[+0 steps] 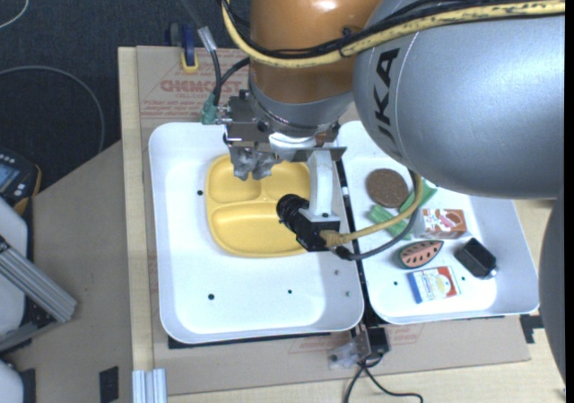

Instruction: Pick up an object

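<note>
From the camera view, the gripper (254, 165) hangs low over the upper rim of the yellow divided tray (256, 217), which lies in the left bin (179, 240). I cannot tell how its fingers stand. Right of the tray, the right bin (502, 293) holds a brown disc (387, 186), a black block (476, 257) and small packets (432, 284), likely spare targets.

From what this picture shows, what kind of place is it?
Probably a robotics lab bench for grasping trials: a large arm works over two white bins, with loose cables around and small test items like the yellow tray.
</note>
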Tool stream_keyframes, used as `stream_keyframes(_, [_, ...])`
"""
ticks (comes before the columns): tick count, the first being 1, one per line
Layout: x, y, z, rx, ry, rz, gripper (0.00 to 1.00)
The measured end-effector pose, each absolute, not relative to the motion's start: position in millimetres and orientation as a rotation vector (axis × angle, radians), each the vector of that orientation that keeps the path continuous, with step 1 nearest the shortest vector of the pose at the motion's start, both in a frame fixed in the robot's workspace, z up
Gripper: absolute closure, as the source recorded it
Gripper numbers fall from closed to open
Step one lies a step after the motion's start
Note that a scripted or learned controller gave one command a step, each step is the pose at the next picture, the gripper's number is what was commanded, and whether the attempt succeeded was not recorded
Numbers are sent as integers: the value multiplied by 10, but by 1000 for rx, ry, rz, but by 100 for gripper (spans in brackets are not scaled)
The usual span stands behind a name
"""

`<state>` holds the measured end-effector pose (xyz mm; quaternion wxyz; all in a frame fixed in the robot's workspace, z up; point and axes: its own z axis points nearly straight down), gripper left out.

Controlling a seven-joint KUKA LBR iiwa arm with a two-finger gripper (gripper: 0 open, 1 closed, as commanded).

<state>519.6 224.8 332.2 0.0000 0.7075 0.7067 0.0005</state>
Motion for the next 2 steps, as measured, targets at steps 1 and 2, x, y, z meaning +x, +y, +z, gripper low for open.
stream_keyframes(1, [5202, 2247, 3417, 2221, 2220, 2, 100])
stream_keyframes(2, [4785, 1892, 3590, 2224, 2222, -7, 100])
